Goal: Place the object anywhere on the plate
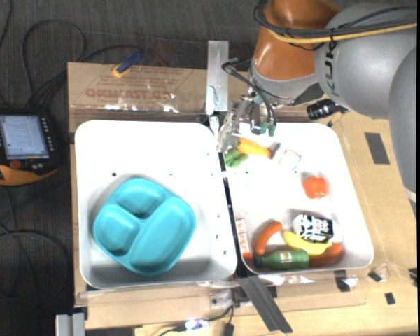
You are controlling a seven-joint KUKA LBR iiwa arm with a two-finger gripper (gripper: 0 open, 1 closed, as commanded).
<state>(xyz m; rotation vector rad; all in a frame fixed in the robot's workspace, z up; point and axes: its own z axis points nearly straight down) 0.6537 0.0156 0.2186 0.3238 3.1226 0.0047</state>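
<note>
1. The gripper [250, 126] hangs over the far left corner of the right bin [350, 187], under the orange band of the arm [364, 54].
2. I cannot tell if the jaws are open or closed, because the metal parts are small and blurred there.
3. Just below the gripper lies a toy carrot [252, 148], yellow-orange with a green leafy end towards the wall between the bins. It seems to rest on the bin floor; whether the gripper touches it is not clear.
4. The plate [144, 225] is turquoise with three compartments and sits in the left bin [98, 142], near its front.
5. A small orange-red toy pepper [316, 186] lies alone in the middle of the right bin.
6. At the front of the right bin there is a pile: a red-orange sausage-like toy [266, 235], a yellow banana [302, 241], a green bottle-shaped toy [285, 259] and a black and white box [314, 225].
7. A tablet controller [21, 140] lies on the floor left of the bench.
</note>
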